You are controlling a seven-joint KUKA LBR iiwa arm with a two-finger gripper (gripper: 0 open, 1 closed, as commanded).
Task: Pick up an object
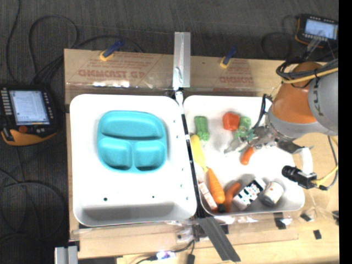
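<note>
The right bin point(275, 106) holds several toy foods. My gripper point(242, 142) reaches in from the right and hangs low over the bin's middle. A small orange carrot point(247, 156) lies tilted just below and right of the gripper tip, close to it or touching; I cannot tell which. A red pepper point(231, 120) and a small green piece point(245, 124) lie just behind the gripper. Farther left are a green pickle point(202, 128) and a yellow banana point(196, 152) along the bin's left wall.
Along the right bin's front lie a long orange carrot point(215, 186), a red-orange piece point(232, 190), a black-and-white box point(251, 192) and a grey cylinder point(272, 193). In the left bin point(88, 197) rests a blue divided tray point(132, 140). The arm's orange band point(294, 108) stands over the right wall.
</note>
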